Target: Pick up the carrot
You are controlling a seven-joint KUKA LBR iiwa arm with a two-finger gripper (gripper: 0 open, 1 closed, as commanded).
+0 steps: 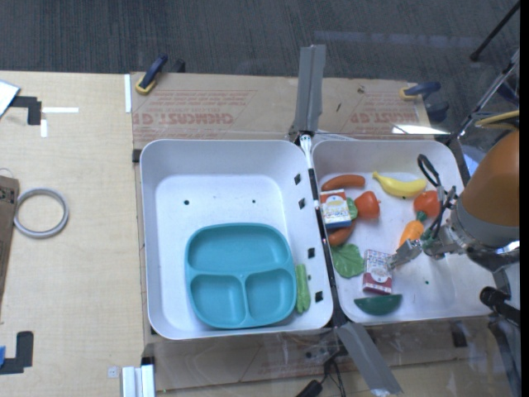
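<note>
The carrot (411, 231) is a small orange piece lying tilted in the right bin (438, 300), right of centre. My gripper (410, 251) reaches in from the right and sits low over the bin, its tip just below and against the carrot's lower end. Whether it holds the carrot cannot be made out. The arm's orange band (496, 190) hangs over the bin's right rim.
Sharing the right bin are a banana (398, 185), an orange-red pepper (426, 203), a tomato (367, 206), a sausage (342, 182), a white carton (335, 210), a green leaf (349, 260), a red-white box (378, 272) and a dark green piece (378, 304). The left bin (165, 188) holds a teal divided plate (240, 273).
</note>
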